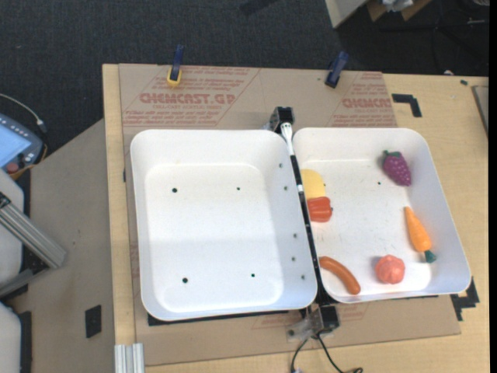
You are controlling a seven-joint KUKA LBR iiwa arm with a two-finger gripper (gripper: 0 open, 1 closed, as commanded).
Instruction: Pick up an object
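With the gripper's state impossible to tell, the toys sit in the right bin (435,208), and the red pepper (319,208) hugging the dividing wall risks a blocked, slipping grasp.

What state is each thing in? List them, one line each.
left bin: flat on the bench.
right bin: holds all the toy food.
grapes: lying by the far right corner.
carrot: lying along the right wall.
tomato: resting near the front.
sausage: lying front left.
yellow piece: touching the red pepper, against the divider.
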